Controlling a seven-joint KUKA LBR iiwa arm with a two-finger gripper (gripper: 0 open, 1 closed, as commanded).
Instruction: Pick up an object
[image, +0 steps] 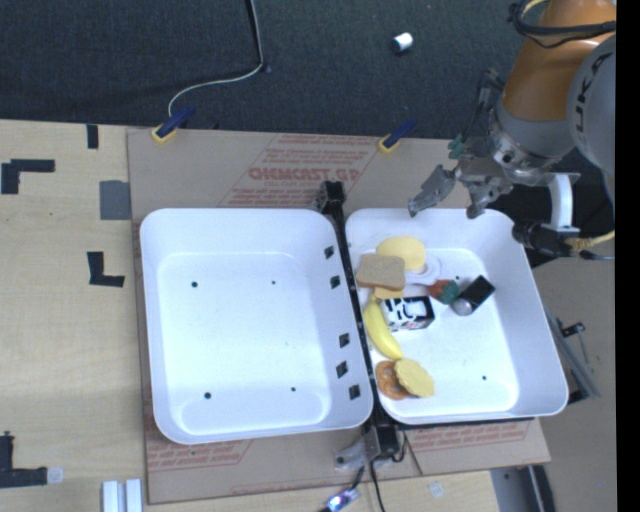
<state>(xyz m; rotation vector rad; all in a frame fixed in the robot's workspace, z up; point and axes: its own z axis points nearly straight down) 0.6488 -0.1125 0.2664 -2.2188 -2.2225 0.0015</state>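
My nearest likely pick is the tan slice of toy bread, lying flat in the right bin near its far left part, half over a yellow round piece. It looks light and stiff, but thin, so I judge its two long edges the place to pinch, coming straight down. Just below it the banana runs beside the divider, touching a black-and-white box; curved and smooth, it may roll out of a grip. Further toward the near rim sit an orange disc and a yellow wedge, touching. A dark block and a small grey thing beside it lie to the right, apart from the rest.

My claw hangs above the far rim of the right bin, its fingers spread apart and nothing between them. The pile crowds the divider, leaving little finger room on that side; the right half of this bin is open floor. The left bin lies alongside on the bench.
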